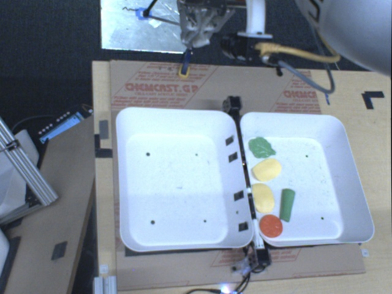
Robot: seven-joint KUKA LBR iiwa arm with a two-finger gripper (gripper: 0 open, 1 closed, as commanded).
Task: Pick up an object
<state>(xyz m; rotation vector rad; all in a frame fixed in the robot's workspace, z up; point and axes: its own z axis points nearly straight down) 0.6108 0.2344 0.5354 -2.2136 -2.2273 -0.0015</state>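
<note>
Dark carpet floor (49, 54) w/ shiny metal sheet (138, 26), cardboard-topped bench (165, 81).

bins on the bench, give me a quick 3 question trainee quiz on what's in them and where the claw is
1. True or false: all the objects lie in the right bin.
2. Which object lies nearest the camera? A) green leafy piece B) red round piece C) green stick
3. Fill in: the two similar pieces between the leafy one and the red one, upper and lower, are coloured ____.

Key:
1. True; the left bin holds none of them.
2. B.
3. Yellow.

Bonus note: the claw hangs beyond the far edge of the bins, above the cardboard, over no object.
</note>
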